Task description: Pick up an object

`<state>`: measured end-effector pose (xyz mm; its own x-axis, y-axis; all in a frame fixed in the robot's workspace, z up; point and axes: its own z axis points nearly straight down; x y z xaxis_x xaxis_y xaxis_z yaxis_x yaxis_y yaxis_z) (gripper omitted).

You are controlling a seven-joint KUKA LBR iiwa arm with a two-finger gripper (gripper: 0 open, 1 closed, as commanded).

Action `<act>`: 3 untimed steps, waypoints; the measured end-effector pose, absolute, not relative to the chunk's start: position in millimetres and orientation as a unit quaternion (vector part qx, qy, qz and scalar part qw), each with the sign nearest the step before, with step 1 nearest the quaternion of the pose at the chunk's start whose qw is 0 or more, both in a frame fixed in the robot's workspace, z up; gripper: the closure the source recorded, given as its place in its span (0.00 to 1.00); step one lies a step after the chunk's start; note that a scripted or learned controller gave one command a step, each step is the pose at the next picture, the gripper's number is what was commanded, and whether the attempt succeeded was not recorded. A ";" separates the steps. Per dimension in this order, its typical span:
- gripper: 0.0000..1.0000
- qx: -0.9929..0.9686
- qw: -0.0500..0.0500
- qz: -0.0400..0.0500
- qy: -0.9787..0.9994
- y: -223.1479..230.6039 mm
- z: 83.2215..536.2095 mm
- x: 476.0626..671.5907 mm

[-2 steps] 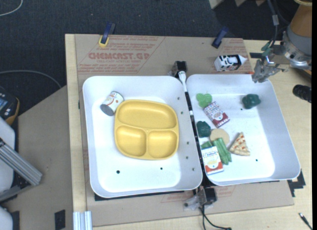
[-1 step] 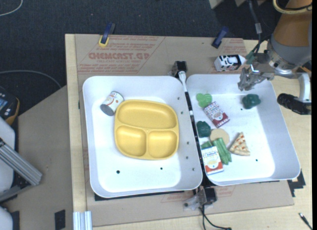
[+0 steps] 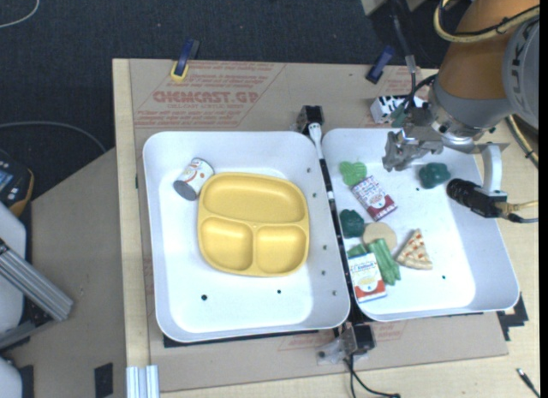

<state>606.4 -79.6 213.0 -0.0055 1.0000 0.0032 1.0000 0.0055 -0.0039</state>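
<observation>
Hovering gripper at right bin 12 o'clock, grip state unclear; green piece at its 3 o'clock; yellow tray in left bin.

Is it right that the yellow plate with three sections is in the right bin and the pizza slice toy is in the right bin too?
Not quite. The camera view shows the yellow divided plate in the left bin. The pizza slice toy is in the right bin, as you said.

A single camera is fixed above the bench, looking down at a slant from some way off. Both white bins fit within the frame: the left bin sits centre-left, the right bin centre-right. Dark floor fills the upper left.
</observation>
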 end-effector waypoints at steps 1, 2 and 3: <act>1.00 -0.705 0.002 0.000 -0.709 -32.4 225.5 581.7; 1.00 -0.705 0.003 0.001 -0.709 21.7 216.0 561.9; 1.00 -0.706 -0.001 -0.002 -0.708 34.2 234.5 563.5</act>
<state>563.5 34.2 234.5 -0.0030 1.0000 0.0008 1.0000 0.0030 0.0040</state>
